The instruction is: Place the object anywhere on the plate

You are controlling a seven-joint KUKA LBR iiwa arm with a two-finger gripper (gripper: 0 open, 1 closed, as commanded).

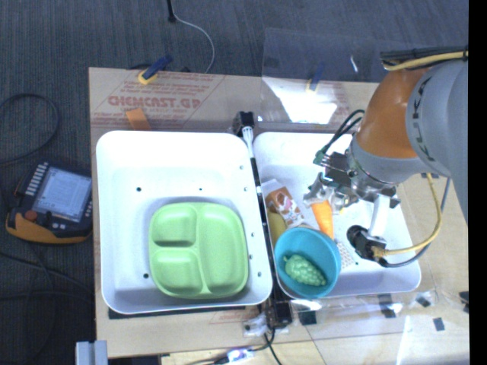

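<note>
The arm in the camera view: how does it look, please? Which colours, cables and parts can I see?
The arm is a thick, rounded grey body with a broad orange band above the wrist. Below it sits a dark metal gripper assembly. A yellow cable loops down to a black connector, and thin black wires run near the wrist.

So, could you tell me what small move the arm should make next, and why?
Probably lower slightly onto the orange carrot: the end effector sits just above its upper end in the right bin, and nothing lies on the green plate in the left bin.
</note>
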